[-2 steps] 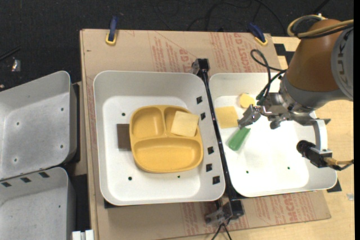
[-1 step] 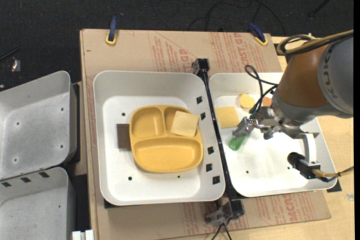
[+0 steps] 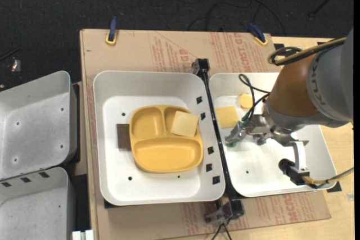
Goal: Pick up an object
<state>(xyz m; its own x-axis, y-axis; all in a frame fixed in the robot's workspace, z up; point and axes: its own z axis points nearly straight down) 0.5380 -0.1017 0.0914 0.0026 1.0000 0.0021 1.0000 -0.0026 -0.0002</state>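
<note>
My gripper point(image 3: 245, 131) hangs low in the right bin point(image 3: 315, 177), near its left wall. A small green thing point(image 3: 232, 141) lies right at its tip, on the left side; whether the gripper touches it is unclear. A pale yellow block point(image 3: 226, 117) lies just above the gripper, against the bin's left wall. Farther back sits a small round yellow piece point(image 3: 246, 101). The orange-banded wrist covers the middle of this bin.
The left bin point(image 3: 107, 177) holds a yellow divided plate point(image 3: 166, 154) with a pale yellow block point(image 3: 184, 123) in its upper right section. A dark brown flat piece point(image 3: 122, 136) lies by the plate's left edge. A black divider point(image 3: 214, 132) separates the bins.
</note>
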